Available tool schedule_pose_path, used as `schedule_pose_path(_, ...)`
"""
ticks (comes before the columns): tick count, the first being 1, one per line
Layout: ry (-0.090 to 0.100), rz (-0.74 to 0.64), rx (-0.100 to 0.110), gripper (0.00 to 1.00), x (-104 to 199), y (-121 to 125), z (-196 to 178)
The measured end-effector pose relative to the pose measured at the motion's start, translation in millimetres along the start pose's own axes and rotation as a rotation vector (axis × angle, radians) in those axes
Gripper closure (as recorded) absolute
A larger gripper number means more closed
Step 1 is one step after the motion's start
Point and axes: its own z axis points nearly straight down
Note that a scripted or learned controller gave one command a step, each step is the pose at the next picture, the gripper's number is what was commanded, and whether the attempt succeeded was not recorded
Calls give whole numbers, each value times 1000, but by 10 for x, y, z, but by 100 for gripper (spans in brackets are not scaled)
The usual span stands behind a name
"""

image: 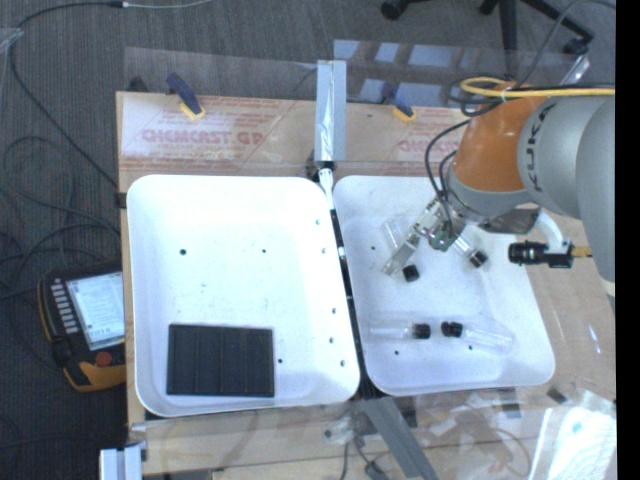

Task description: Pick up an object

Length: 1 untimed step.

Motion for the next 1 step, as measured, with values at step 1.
schedule_pose_path(1, -4, 0, -4, 100, -7, 19, -113)
